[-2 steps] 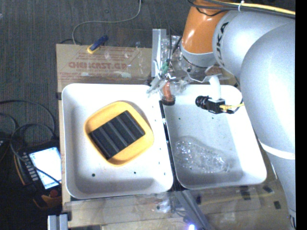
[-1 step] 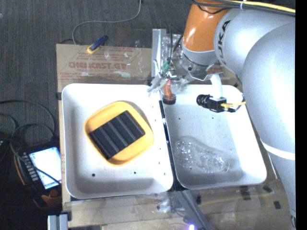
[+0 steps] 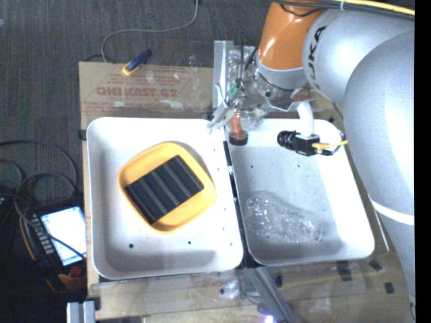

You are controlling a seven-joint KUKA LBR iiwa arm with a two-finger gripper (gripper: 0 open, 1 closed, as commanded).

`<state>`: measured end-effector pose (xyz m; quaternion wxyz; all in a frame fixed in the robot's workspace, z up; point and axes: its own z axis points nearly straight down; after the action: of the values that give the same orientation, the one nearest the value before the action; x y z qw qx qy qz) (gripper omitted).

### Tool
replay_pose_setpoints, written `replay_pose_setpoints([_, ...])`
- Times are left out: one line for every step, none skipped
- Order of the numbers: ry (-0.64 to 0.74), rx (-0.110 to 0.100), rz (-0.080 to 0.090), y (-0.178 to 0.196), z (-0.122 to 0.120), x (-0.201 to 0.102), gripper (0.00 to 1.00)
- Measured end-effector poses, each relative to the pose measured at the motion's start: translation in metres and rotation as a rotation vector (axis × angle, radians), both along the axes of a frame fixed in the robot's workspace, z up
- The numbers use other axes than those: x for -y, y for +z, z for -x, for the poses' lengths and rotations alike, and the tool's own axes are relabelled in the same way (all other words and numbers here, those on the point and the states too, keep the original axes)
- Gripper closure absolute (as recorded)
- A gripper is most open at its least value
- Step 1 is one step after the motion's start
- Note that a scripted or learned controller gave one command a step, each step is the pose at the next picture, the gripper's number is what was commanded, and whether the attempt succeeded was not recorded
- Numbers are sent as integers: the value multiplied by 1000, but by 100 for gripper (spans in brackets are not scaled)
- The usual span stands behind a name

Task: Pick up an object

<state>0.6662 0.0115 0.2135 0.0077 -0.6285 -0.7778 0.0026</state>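
Cardboard sheet (image 3: 114,94) behind two white bins (image 3: 108,207), dark floor (image 3: 54,19) beyond.

My grey arm (image 3: 377,99) reached in from the right, its orange band (image 3: 289,29) bent over above the wrist. My gripper (image 3: 236,125) pointed downward at the far end, tilted a little toward the left side.

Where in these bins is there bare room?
In the left bin, bare floor runs along the near and left walls around the yellow object. In the right bin, between the gripper and the clear plastic. Crowded by the gripper.
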Motion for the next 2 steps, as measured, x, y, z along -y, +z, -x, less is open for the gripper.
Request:
replay_pose_setpoints([0, -3, -2, 8, 0, 0, 100])
replay_pose_setpoints([252, 18, 5, 30, 26, -14, 100])
